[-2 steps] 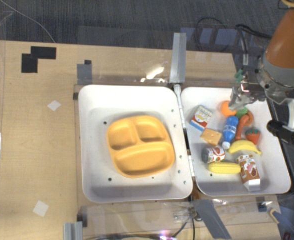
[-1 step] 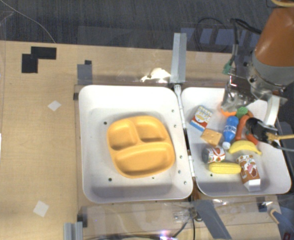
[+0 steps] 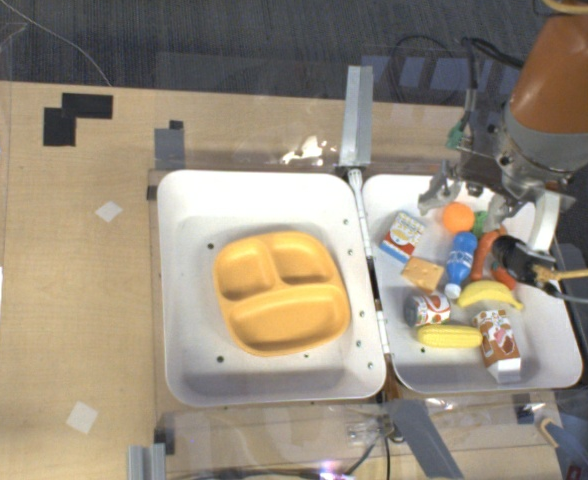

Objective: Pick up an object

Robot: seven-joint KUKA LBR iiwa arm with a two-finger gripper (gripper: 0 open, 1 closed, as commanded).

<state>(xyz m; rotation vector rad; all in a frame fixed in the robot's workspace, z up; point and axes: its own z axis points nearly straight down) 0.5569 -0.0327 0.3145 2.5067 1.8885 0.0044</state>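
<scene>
While the pincer (image 3: 471,200) hangs low over the right bin (image 3: 564,353), nothing is lifted yet, and whether it's open or closed I cannot tell. An orange ball (image 3: 458,217) sits just beneath it, so the next move calls for a clean descent and squeeze.

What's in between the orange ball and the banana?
In the camera view, a blue bottle lies between the orange ball and the banana, with the red-orange carrot-like toy right beside the bottle.
</scene>
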